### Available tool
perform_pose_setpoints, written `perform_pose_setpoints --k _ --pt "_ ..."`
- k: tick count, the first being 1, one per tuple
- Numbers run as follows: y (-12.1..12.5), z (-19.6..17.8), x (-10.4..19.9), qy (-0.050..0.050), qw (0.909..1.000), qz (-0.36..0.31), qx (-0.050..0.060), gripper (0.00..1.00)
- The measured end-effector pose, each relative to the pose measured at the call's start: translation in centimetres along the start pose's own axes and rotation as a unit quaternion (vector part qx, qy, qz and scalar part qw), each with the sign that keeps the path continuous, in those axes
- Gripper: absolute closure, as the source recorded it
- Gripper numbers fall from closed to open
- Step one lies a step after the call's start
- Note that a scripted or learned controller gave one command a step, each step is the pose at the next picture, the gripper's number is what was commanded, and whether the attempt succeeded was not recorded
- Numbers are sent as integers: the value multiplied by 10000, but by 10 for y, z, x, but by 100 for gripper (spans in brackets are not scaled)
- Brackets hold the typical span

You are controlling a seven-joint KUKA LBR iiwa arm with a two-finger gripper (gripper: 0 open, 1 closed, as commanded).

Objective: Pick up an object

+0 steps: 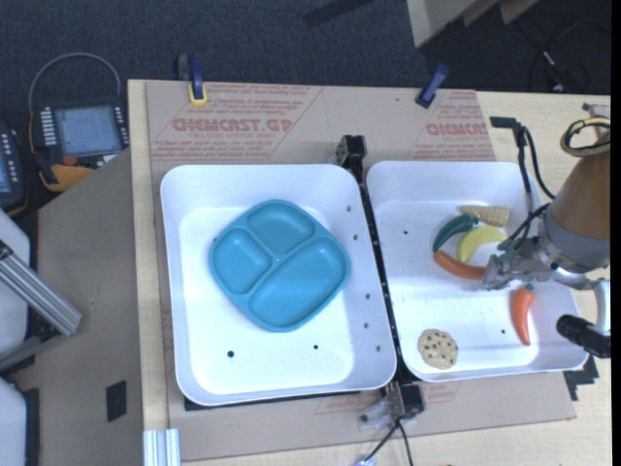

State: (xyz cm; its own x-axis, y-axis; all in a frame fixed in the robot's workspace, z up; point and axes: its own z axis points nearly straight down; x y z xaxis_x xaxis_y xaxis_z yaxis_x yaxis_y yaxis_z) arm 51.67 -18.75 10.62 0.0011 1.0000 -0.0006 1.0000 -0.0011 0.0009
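Gripper (505,268) low over glossy, perhaps plastic, curved food toys (464,245).

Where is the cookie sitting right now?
The cookie lies in the right bin, near its front edge toward the left, apart from the toy carrot and the food pile by the gripper.
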Motion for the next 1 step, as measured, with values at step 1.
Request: perform_pose_setpoints --k 1 --pt "1 -40 2 -2 10000 -8 -1 100"
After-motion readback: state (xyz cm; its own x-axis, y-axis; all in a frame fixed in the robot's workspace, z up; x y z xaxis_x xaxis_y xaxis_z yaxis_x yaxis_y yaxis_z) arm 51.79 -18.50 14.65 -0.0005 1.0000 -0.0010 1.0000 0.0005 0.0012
